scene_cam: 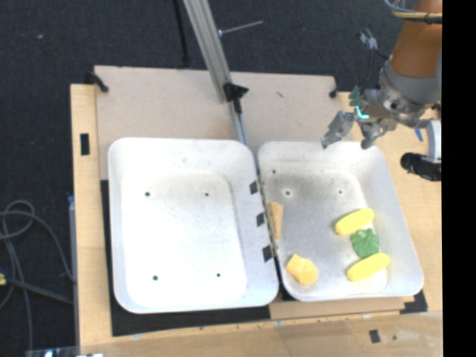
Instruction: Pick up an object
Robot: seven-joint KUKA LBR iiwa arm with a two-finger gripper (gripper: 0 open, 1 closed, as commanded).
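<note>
My gripper hangs open over the far right rim of the right bin, with nothing between its fingers. Well below it in that bin lie a yellow oblong piece, a green lumpy object and a second yellow oblong piece, close together near the right wall. An orange-yellow chunk rests near the front left corner. A tan wedge-shaped piece leans along the bin's left wall.
The left bin sits beside the right one. A slanted metal rail runs from the top down to the gap between the bins. Cables lie on the floor at left.
</note>
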